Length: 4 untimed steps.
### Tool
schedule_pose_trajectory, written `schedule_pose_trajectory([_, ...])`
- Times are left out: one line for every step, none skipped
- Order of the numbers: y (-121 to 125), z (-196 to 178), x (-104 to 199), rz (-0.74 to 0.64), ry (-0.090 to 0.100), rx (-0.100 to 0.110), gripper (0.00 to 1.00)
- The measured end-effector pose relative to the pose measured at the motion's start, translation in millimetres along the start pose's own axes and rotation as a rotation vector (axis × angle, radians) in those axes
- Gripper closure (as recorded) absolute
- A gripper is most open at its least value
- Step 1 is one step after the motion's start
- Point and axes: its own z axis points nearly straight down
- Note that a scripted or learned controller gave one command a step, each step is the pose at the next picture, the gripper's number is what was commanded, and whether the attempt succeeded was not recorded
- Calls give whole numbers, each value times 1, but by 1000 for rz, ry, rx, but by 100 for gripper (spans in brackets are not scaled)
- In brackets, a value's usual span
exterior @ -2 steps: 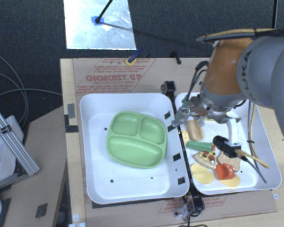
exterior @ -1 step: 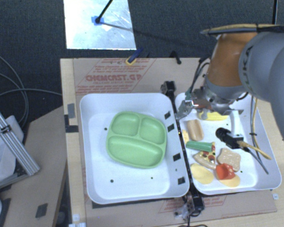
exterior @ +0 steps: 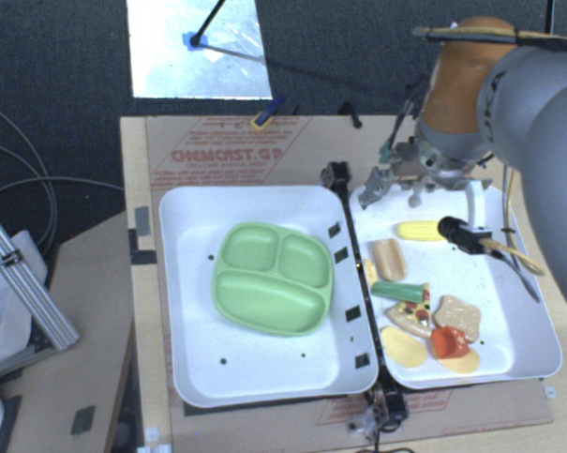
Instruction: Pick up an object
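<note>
My gripper [exterior: 440, 191] hangs over the far end of the right bin [exterior: 528, 337], just behind a yellow corn cob [exterior: 417, 231]. Nothing shows in its grasp. Below the corn lie a tan hot dog bun [exterior: 389, 258], a green stick-shaped toy [exterior: 399, 290], a pizza slice [exterior: 411, 317], a piece of toast [exterior: 457, 315], a red pepper [exterior: 447, 341] and a pale yellow round slice [exterior: 402, 348]. The grey arm with its orange band [exterior: 464, 67] comes in from the upper right.
The left bin [exterior: 191, 366] holds a green divided plate [exterior: 272, 278]. A black-clipped divider [exterior: 351, 265] separates the two bins. Both bins rest on a cardboard sheet [exterior: 224, 153]. A shiny square panel [exterior: 199, 46] lies behind the bench.
</note>
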Motion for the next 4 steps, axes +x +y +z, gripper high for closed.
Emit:
schedule_pose_trajectory([13, -47, 114, -14, 6, -1, 0])
schedule_pose_trajectory([-54, 2, 119, 0, 2, 16, 0])
schedule_pose_trajectory([-49, -12, 118, 0, 3, 4, 100])
schedule_pose_trajectory([-82, 41, 163, -6, 3, 11, 100])
